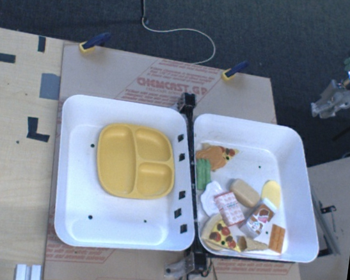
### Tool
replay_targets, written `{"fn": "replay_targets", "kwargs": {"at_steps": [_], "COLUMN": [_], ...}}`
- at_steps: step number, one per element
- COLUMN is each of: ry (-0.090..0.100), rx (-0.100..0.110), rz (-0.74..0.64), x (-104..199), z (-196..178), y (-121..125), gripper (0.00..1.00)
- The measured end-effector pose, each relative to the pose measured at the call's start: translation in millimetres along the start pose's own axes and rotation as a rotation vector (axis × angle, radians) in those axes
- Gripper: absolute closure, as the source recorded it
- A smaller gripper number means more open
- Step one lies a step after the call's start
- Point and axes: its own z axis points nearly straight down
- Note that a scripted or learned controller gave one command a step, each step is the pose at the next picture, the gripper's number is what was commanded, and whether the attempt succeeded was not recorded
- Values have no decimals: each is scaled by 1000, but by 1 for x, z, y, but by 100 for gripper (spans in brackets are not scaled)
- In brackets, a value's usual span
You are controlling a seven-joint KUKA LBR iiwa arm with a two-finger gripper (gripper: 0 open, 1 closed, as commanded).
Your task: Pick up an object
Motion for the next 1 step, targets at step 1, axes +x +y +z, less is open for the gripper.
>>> {"fn": "replay_targets", "kwargs": {"at_steps": [1], "ry": [-7], "rx": [-30], "rz": [-8], "x": [25], "z": [-131], "y": [60], "gripper": [100]}}
